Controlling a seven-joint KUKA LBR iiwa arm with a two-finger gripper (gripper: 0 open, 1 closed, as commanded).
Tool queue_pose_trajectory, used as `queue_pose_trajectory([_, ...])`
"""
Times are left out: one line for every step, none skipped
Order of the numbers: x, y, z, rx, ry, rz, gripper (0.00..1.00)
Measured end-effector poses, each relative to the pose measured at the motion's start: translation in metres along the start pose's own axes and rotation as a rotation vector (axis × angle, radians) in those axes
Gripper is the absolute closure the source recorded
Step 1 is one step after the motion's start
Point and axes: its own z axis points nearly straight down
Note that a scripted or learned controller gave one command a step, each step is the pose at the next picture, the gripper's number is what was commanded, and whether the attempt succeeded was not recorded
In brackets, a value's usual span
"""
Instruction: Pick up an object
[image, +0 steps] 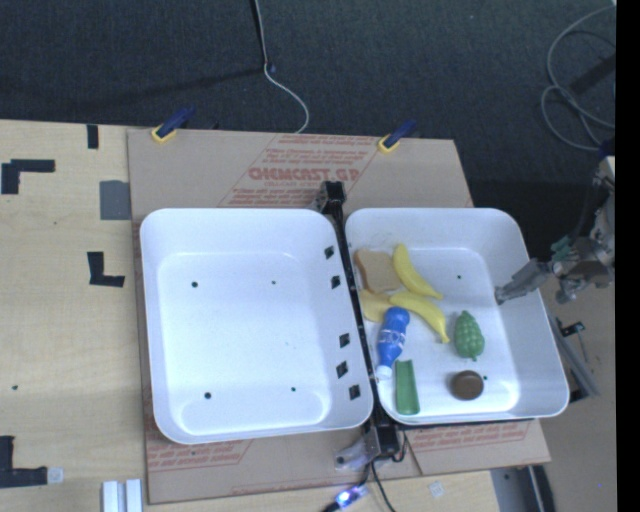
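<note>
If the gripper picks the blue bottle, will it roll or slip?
The blue bottle looks round and lies on its side, so it would probably roll if nudged. Its smooth surface may slip. The yellow banana and green block close beside it might hinder rolling.

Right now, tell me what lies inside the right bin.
Right bin: two bananas, bread slice, blue bottle, green block, green fruit, brown ball. Bananas cover part of the bread.

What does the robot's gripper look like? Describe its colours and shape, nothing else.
The gripper is dull grey metal. A slim, tapered grey piece runs out from a blockier cluster of grey and pale parts with small dark details. That cluster is blurred at the picture's right side, so any markings or cables on it are too unclear to tell.
</note>
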Motion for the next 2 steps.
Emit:
queue_pose_trajectory([0.001, 0.014, 0.181, 0.004, 0.003, -0.002, 0.00])
queue_pose_trajectory([0.000, 0.088, 0.173, -0.005, -0.001, -0.004, 0.00])
